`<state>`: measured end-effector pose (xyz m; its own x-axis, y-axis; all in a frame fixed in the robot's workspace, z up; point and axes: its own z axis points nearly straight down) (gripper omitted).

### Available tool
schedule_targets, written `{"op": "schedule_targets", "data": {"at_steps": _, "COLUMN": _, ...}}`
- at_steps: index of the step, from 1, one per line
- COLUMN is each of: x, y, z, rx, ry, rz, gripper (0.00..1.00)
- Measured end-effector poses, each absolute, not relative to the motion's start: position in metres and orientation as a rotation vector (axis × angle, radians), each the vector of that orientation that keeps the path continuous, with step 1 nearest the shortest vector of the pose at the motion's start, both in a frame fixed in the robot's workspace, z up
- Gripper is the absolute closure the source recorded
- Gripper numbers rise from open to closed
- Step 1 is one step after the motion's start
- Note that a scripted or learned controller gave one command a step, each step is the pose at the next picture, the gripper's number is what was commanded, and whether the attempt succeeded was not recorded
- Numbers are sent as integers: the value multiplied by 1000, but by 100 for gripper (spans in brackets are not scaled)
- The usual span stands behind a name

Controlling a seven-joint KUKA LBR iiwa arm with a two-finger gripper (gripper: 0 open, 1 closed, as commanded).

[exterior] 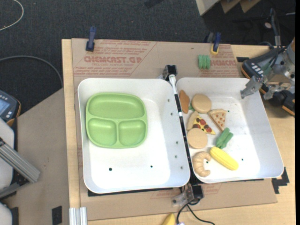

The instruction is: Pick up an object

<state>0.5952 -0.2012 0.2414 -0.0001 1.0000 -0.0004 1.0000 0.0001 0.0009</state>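
Observation:
The right bin (260,130) holds several toy foods in its left half. They are an orange piece (184,101), a round tan biscuit (202,103), two pizza slices (218,119) (201,124), a second tan disc (197,138), a green pod (224,138), a yellow corn cob (223,158) and a croissant (202,164). My gripper (257,87) hangs over the bin's top right corner, well to the right of the foods and touching none. Nothing shows in its grasp.
The left bin (140,168) bears a green divided plate (116,120). A small green object (204,62) lies on the board behind the right bin. Blue clamps (90,39) (216,42) hold the board's far edge. A black fitting (169,71) sits between the bins.

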Motion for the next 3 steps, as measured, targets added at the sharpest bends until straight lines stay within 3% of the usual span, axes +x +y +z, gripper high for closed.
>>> {"op": "schedule_targets", "data": {"at_steps": 1, "x": 551, "y": -131, "z": 88, "rx": 2229, "ry": 2237, "rz": -9, "gripper": 0}}
{"op": "schedule_targets", "data": {"at_steps": 2, "x": 522, "y": -58, "z": 245, "rx": 2205, "ry": 2225, "rz": 20, "gripper": 0}}
{"op": "schedule_targets", "data": {"at_steps": 3, "x": 476, "y": -28, "z": 181, "rx": 2227, "ry": 2229, "rz": -8, "gripper": 0}}
